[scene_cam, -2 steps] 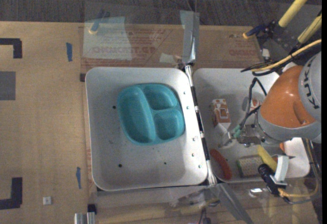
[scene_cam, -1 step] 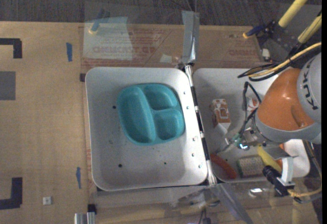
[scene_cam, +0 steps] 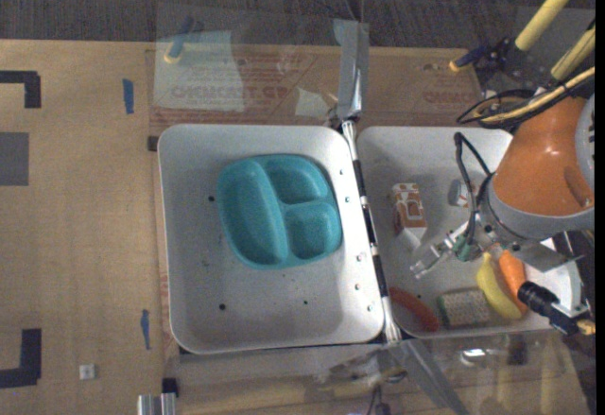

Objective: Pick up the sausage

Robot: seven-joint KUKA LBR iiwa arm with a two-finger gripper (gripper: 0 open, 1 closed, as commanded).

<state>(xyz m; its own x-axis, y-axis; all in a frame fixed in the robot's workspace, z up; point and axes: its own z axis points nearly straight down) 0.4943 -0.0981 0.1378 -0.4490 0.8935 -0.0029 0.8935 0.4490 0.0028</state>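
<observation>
The sausage (scene_cam: 413, 307), a reddish-orange stick, lies slanted in the right bin (scene_cam: 378, 158) against its front-left corner. My gripper (scene_cam: 430, 260) hangs over the middle of that bin, up and to the right of the sausage and apart from it. Its silver fingers point left and stand open with nothing between them. The orange-banded wrist (scene_cam: 539, 167) covers the right part of the bin.
In the right bin are also a brown-and-white piece (scene_cam: 408, 203), a yellow banana (scene_cam: 495, 288), an orange carrot (scene_cam: 512, 271) and a tan rough block (scene_cam: 463, 307) just right of the sausage. A teal divided plate (scene_cam: 279, 210) sits in the left bin (scene_cam: 189, 243).
</observation>
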